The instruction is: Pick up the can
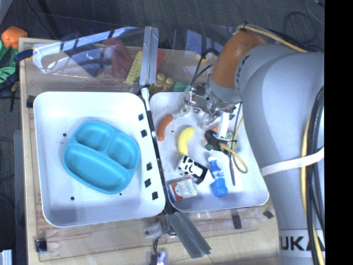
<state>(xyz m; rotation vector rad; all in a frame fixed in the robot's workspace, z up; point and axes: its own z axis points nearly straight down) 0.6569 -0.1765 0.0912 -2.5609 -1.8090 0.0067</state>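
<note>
Can (pixel 183 189), small red-white metal cylinder lying by front wall of shallow white right bin (pixel 249 187), prob. light, stiff, slippery, so I would pinch across its body; two-finger gripper (pixel 214 114) open or closed, I cannot tell.

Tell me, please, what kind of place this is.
Probably a robotics lab, not a home: a grey industrial arm reaches over a bench with a left white bin holding a blue divided tray and a right white bin holding a banana.

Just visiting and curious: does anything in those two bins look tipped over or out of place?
The can lies tipped at the front edge of the right bin, and the blue bottle beside it lies flat. Nothing looks spilled.
</note>
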